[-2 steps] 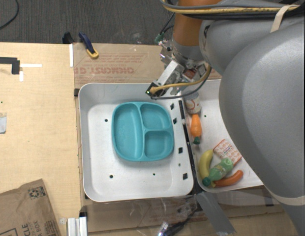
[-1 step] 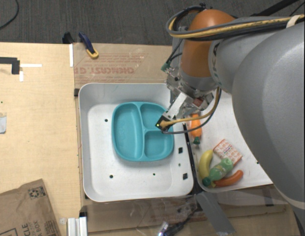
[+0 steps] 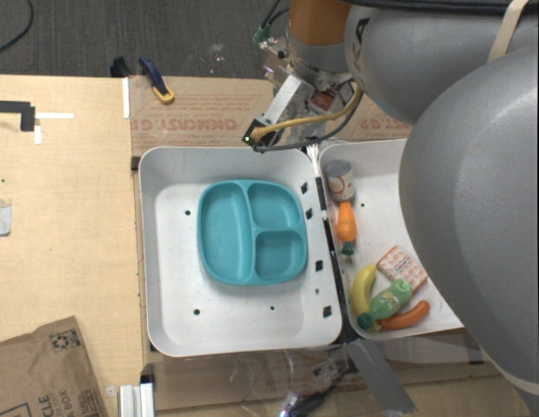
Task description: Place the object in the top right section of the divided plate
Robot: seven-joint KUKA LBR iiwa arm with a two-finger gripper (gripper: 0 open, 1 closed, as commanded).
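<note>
I cannot tell my grip state. I'd take the carrot [image 3: 345, 221] squarely, then lower it into the divided plate [image 3: 219, 233], top right section [image 3: 275, 205].

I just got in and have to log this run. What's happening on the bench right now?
A grey robot arm reaches over the right bin, where a can, a carrot, a banana, a green bottle and a small box lie. The teal divided plate in the left bin holds nothing, so the placing is not yet done.
</note>
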